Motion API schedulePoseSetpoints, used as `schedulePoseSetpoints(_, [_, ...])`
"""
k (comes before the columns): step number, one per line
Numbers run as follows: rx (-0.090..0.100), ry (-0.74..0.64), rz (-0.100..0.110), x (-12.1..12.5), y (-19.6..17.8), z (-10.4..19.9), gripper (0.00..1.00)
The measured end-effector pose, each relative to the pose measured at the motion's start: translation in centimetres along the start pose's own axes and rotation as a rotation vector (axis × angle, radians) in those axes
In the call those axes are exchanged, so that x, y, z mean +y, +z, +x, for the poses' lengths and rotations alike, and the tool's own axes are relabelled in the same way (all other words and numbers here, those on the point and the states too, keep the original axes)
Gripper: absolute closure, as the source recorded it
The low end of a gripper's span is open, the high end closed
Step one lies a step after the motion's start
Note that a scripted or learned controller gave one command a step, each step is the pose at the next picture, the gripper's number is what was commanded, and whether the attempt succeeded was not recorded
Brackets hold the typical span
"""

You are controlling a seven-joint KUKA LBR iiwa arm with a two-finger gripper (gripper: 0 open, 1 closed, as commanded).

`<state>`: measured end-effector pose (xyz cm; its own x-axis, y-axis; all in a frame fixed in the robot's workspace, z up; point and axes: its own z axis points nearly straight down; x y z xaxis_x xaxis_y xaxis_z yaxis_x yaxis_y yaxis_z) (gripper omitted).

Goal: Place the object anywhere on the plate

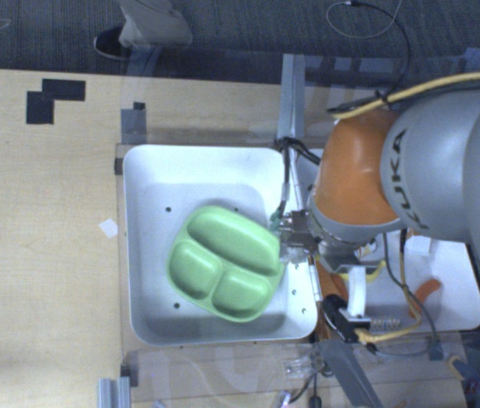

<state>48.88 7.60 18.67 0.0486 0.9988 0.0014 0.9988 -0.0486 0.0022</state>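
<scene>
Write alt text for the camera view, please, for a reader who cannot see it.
A green divided plate with three compartments lies in the left white bin. The grey and orange arm reaches in from the right, over the plate's right edge.

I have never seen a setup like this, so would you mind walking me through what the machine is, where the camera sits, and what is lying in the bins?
This is one picture, taken by a fixed camera above a bench, looking down at a slant. The large grey shape with the orange band is a robot arm reaching in from the right. Its end effector hangs over the right edge of the left white bin; I cannot tell how its fingers stand or whether it holds anything. In that bin lies a green plate with three compartments, the target for the object. A second white bin sits mostly hidden under the arm; something orange shows there. Cables trail across the arm.
</scene>
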Motion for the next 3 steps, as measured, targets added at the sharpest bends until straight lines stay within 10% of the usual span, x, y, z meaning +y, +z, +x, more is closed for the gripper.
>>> schedulePoseSetpoints(1, [0.000,0.000,0.000,0.0,0.0,0.0,0.00])
schedulePoseSetpoints(2, [0.000,-0.273,-0.004,-0.1,-3.8,0.3,0.00])
schedulePoseSetpoints(3, [0.000,-0.272,-0.007,0.1,-4.8,0.3,1.00])
